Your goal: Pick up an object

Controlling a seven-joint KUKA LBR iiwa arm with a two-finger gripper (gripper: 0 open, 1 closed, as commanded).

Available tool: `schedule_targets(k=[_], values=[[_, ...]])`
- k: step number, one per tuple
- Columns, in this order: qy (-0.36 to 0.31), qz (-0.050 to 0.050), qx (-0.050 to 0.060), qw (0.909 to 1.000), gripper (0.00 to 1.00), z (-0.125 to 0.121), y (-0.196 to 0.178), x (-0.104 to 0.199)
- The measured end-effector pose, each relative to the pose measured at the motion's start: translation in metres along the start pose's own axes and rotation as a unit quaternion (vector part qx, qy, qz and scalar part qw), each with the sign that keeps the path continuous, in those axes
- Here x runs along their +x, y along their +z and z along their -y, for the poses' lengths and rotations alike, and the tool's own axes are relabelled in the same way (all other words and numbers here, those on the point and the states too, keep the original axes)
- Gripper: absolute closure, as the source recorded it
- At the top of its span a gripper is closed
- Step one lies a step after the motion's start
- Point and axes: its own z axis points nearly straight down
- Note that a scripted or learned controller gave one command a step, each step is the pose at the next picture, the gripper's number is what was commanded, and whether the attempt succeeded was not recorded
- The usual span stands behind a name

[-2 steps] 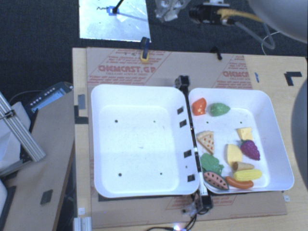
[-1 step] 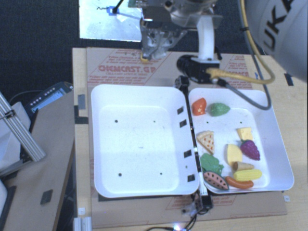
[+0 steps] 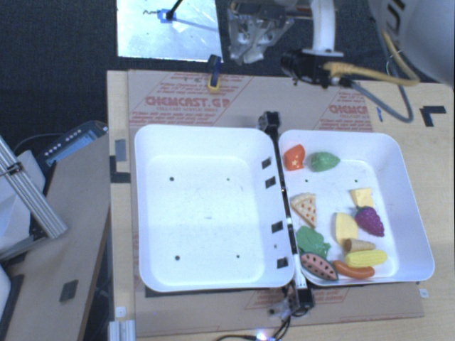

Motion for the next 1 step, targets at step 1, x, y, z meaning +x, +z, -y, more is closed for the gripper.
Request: schedule_targets(k=[1], values=[[0.000,0.000,-0.001,1.0000,1.00,-0.0721,0.0003,-0.0240]])
